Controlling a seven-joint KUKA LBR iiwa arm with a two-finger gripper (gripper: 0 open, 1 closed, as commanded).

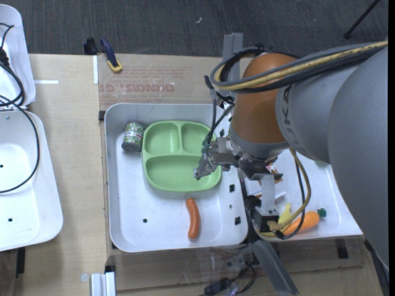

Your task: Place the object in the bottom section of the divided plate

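Observation:
A green divided plate (176, 159) lies in the left white bin (120, 214), with two small sections at the back and one wide section at the front. My gripper (206, 163) hovers over the right edge of that wide front section. An orange-red sausage (193, 218) lies on the bin floor just in front of the plate. A small green-labelled can (132, 136) stands beside the plate's left rim.
The arm's orange band and grey body cover most of the right bin (336, 208). A toy carrot (303, 221) and a yellow banana-like piece (284, 214) lie at its front. A blue-handled tool (110, 55) rests on the cardboard behind.

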